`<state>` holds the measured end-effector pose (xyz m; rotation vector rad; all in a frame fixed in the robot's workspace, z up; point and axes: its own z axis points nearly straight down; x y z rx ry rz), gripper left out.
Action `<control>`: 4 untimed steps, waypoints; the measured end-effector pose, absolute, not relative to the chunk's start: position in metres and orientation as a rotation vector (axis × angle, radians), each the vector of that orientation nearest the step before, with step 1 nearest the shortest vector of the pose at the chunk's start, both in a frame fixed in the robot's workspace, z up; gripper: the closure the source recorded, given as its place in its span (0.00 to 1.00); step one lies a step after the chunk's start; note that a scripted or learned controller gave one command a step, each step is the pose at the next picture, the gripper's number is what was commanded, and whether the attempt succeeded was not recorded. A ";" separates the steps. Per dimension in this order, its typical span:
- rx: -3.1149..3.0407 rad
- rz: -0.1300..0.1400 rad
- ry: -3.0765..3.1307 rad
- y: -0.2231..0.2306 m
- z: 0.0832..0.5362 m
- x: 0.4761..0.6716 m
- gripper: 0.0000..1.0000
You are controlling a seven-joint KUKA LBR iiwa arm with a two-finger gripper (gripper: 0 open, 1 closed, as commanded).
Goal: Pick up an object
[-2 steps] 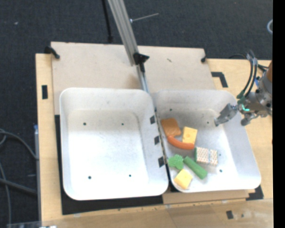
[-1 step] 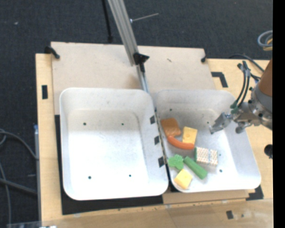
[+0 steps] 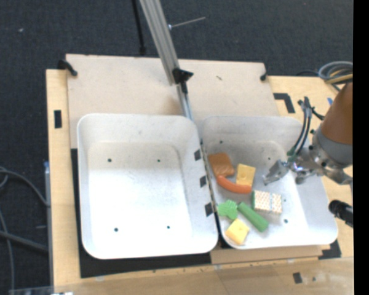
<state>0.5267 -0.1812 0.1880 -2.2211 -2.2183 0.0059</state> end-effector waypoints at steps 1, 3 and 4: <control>-2.222 0.005 -2.218 -0.180 0.138 0.516 0.00; -2.222 -0.006 -2.231 -0.173 0.202 0.524 1.00; -2.222 -0.006 -2.232 -0.170 0.254 0.535 1.00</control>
